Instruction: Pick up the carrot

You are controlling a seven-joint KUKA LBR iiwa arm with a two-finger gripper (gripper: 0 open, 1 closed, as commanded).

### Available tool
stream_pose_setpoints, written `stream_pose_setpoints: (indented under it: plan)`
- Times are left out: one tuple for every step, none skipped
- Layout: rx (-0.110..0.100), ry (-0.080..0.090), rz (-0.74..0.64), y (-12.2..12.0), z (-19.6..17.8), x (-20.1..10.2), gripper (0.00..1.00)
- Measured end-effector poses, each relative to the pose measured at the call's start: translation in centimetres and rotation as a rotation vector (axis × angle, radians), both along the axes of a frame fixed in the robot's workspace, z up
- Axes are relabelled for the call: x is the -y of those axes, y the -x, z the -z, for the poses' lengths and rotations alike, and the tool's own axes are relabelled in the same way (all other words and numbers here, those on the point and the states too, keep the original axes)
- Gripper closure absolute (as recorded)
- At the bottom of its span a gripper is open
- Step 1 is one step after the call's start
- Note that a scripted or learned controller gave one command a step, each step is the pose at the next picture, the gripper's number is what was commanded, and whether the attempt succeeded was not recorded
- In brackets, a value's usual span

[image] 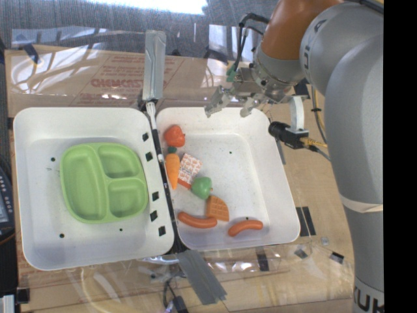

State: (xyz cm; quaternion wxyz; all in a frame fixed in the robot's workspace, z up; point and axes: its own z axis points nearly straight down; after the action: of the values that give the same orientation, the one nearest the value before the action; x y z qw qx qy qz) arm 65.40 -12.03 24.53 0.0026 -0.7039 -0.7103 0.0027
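The carrot (172, 169) is orange with a green top and lies along the left wall of the right bin (260, 168), pointing toward the front. My gripper (228, 109) hangs above the back rim of that bin, well behind and to the right of the carrot. Its two fingers stand apart, open, with nothing between them.
A red tomato-like piece (174, 135) lies just behind the carrot. A pink-white packet (189, 168), a green piece (202, 187), an orange waffle piece (217, 208) and two sausages (197, 220) (245, 227) lie nearby. The left bin (32, 175) holds a green divided tray (104, 182).
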Motion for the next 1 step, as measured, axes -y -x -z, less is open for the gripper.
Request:
stream_pose_setpoints:
  plan:
    - [0.0,0.0,0.106,1.37,6.21,2.73,0.0]
